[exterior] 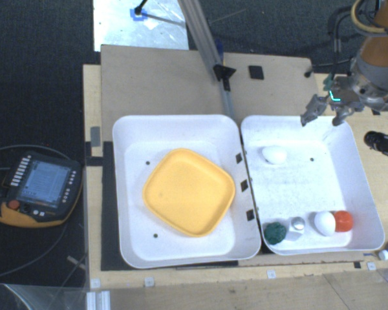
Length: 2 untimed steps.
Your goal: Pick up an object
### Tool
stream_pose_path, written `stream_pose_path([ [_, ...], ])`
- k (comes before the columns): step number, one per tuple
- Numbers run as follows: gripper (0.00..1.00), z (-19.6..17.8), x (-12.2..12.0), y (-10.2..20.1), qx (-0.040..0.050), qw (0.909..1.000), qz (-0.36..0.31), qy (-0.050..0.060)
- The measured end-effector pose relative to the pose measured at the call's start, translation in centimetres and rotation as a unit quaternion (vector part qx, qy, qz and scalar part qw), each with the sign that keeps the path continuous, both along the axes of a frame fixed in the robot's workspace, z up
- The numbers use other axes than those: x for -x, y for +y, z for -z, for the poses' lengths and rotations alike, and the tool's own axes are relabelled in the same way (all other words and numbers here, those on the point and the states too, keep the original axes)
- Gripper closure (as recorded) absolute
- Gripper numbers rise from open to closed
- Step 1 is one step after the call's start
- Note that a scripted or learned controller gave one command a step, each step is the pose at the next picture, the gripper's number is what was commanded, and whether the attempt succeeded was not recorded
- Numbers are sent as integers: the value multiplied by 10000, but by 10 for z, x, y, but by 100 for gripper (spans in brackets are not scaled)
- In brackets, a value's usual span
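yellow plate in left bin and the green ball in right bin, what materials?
Yellow plate: looks like moulded plastic, smooth with a matte finish; even colour, soft rounded rim, no glare. Green ball: probably something soft or fibrous, maybe foam or yarn; its dark surface looks rough and mottled, without shine. Too small to be sure.
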State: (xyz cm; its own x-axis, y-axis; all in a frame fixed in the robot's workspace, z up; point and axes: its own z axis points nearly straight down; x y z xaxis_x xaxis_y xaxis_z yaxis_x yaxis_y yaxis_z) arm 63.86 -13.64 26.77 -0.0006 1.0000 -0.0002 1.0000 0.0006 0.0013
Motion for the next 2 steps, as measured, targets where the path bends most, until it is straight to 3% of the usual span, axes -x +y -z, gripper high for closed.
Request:
stream_pose_path([
  [1, 0, 0, 0, 0, 0, 10000, 0, 0],
  [2, 0, 62, 2, -2, -4, 10000, 3, 24],
])
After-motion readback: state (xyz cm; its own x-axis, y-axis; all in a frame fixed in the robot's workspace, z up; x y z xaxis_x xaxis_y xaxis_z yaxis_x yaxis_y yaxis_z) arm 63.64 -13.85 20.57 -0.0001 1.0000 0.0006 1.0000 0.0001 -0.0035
